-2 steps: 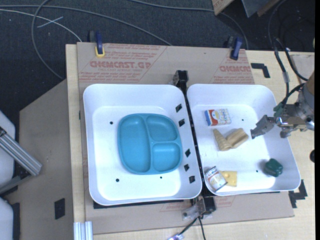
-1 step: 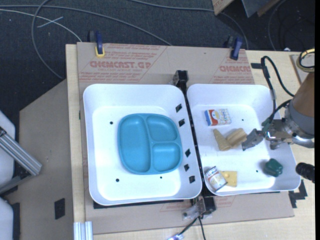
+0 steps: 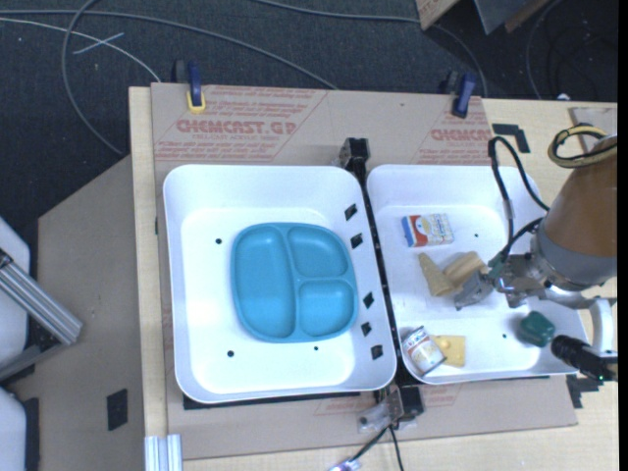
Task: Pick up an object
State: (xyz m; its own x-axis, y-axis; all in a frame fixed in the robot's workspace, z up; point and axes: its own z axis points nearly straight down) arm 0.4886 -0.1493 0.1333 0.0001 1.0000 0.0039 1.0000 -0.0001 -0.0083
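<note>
Desk: a pale wooden desk under a sheet of brown cardboard printed with red lettering; the sheet is held at its far edge by two blue-and-yellow clamps.
Bins: two shallow white bins sit side by side, touching along the middle. The left white bin holds a light blue plastic plate with three compartments, lying flat near the bin's centre. The right white bin holds the small objects.
Objects in the right bin: a small white carton with red and blue print lies toward the far side; a tan, crumpled paper-like piece lies near the middle; a small round tin with a printed label rests at the near left corner, just beside a flat yellow wedge-shaped piece; a dark green rounded object sits at the near right, close to the bin's wall.
Arm: the grey arm with its orange band comes in from the right over the right bin.
Tool: low over the middle of the right bin, its tip just beside the tan piece's right end. Whether it is released or clenched I cannot tell, and nothing is visibly gripped.
Surroundings: dark floor with loose grey cables beyond the desk.
</note>
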